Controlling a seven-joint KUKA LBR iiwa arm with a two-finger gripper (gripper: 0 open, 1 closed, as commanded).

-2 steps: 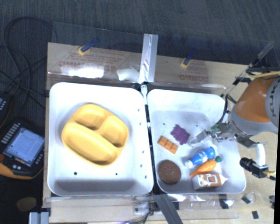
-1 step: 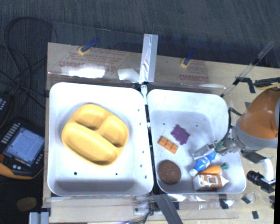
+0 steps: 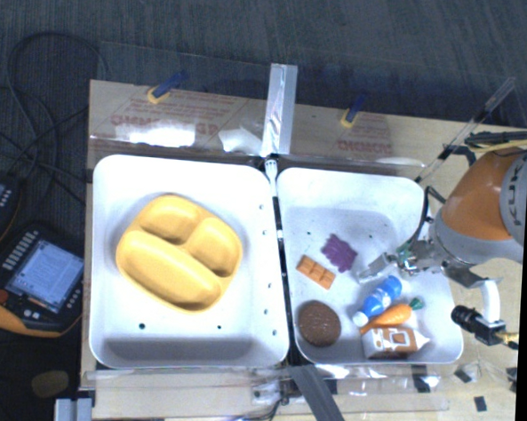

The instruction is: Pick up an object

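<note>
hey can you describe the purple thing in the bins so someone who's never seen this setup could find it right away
Start at the right-hand white bin, the one holding several small items rather than the big yellow object. Near its middle lies a small purple piece, just up and right of the orange waffle-like block. It is the sole purple item, with a lumpy outline.

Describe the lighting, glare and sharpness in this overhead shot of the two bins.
Camera view: even overhead light, with soft shadows along the near wall of the left bin; bright glare on the plastic sheet behind the bins and on the metal strip between them; the yellow bread looks glossy; the gripper and the small items in the right bin are slightly soft, fine detail unreadable.
</note>
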